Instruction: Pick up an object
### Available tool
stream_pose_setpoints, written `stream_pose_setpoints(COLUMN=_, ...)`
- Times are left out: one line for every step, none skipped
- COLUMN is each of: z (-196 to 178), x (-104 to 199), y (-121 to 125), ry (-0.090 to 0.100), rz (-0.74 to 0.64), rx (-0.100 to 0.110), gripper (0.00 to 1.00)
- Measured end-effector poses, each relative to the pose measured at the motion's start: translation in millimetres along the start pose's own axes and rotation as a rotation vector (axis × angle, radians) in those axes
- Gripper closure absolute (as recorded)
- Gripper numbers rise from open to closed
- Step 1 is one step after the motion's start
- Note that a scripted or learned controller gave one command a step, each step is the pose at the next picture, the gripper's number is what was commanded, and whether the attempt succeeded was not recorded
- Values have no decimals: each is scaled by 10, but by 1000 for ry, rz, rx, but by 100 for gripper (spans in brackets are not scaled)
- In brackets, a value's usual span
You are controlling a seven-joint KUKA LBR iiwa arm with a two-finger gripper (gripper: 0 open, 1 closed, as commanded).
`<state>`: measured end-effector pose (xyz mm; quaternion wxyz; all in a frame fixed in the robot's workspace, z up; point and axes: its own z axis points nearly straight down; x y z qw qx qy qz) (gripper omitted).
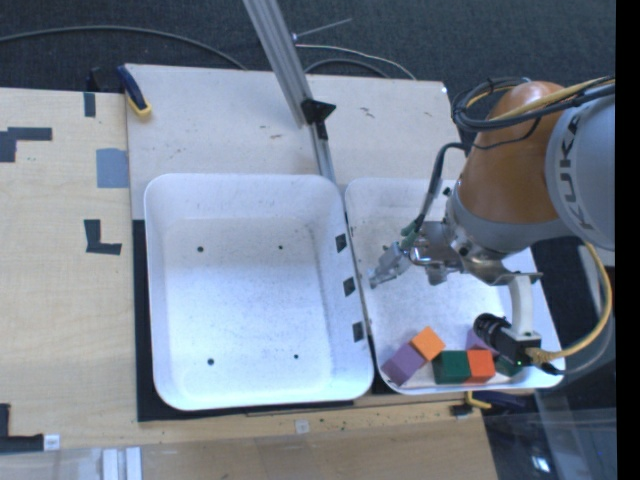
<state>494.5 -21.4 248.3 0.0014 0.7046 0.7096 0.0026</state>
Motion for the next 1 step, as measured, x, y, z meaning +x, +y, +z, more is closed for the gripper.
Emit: stream_pose_setpoints(z=-311, x=275, y=101, ry=-1, rz=2, rx=4, gripper=0)
